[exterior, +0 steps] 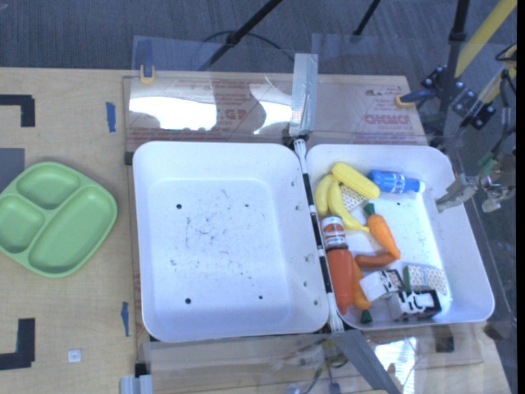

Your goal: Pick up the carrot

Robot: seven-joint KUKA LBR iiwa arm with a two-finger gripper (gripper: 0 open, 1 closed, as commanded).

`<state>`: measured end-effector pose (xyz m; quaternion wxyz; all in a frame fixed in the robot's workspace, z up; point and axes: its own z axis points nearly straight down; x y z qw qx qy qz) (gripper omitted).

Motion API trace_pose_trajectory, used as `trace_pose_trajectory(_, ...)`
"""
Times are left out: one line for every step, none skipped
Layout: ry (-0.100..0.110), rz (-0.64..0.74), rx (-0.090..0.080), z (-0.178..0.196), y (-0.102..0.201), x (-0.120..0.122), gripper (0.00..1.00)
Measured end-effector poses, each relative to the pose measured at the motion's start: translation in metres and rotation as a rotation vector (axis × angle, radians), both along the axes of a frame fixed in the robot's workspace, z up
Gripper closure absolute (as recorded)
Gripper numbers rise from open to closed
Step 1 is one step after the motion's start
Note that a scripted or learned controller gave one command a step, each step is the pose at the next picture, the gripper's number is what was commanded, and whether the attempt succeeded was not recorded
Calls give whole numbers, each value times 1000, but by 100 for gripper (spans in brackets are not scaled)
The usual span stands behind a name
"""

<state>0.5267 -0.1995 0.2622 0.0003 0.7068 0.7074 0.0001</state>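
We see two white bins side by side on the tabletop (66,97). The left bin (164,171) has a bare floor with faint scuffs and a few small dark holes. The right bin (459,261) holds all the loose things, crowded toward its left wall.

The carrot (381,231) lies in the middle of the right bin, its green top pointing far and its orange tip pointing near and right. Just left of it lie two bananas (354,180), one across the far end of the other. A blue bottle (394,182) lies on its side at the far end of the bin, just right of the bananas. A taller orange bottle (337,263) with a white label lies along the bin's left wall. A red sausage (376,259) lies between it and the carrot's tip. Near that, some patterned packets (414,288) sit at the bin's near end.

A green divided plate (56,217) rests on the tabletop well left of the bins.

The tool (477,189) shows at the right bin's far right edge, well apart from the carrot; we cannot tell how it is set.
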Motion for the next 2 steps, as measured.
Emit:
trace_pose_trajectory(1, 58, 0, -99, 56, 13, 0)
trace_pose_trajectory(-2, 41, 0, -174, 90, 4, 0)
